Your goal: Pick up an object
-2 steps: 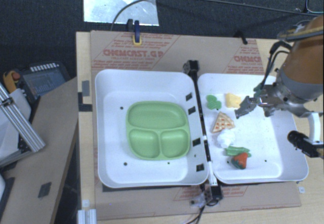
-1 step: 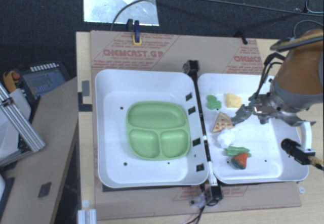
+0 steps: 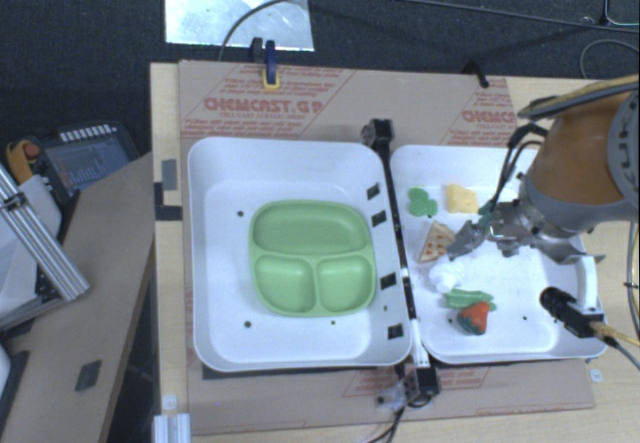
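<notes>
Several small toy foods lie in the right bin [image 3: 520, 336]: a green leafy piece [image 3: 422, 200], a yellow cheese block [image 3: 461, 198], a pizza-like wedge [image 3: 433, 242], a white lump [image 3: 444, 277], and a red piece with green leaves [image 3: 473, 311]. My gripper [image 3: 470, 239] reaches in from the right and hangs low over the bin, just right of the wedge and above the white lump. Nothing shows between the fingers.
The left bin [image 3: 215, 231] holds a green divided plate [image 3: 311, 257]. A black divider strip [image 3: 392, 231] runs between the bins. The arm's grey body and orange band [image 3: 590, 166] overhang the right bin's far right side. Cables cross the dark floor behind the bench.
</notes>
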Robot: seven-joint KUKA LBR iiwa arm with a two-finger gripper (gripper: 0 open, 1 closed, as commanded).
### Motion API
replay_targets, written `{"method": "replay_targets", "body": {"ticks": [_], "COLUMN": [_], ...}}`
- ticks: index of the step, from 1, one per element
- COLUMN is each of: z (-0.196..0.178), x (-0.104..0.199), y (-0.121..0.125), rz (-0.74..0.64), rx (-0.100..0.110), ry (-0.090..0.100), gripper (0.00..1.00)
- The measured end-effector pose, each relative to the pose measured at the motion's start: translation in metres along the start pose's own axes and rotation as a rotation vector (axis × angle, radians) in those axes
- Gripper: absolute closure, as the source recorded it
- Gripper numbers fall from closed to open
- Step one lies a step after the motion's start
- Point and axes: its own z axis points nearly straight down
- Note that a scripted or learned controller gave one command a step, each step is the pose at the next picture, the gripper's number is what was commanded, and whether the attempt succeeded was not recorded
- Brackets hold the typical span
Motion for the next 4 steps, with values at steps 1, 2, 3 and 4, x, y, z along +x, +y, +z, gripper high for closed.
{"method": "replay_targets", "body": {"ticks": [1, 2, 3, 4], "z": [0.061, 0.048, -0.008, -0.053], "x": [-0.004, -0.005, -0.005, -0.006], "y": [0.001, 0.001, -0.007, -0.010], "rz": [0.000, -0.001, -0.002, -0.003], "rx": [-0.002, -0.005, -0.009, -0.010], "ry": [-0.001, -0.002, -0.002, -0.002], "gripper": [0.00, 1.00, 1.00, 1.00]}}
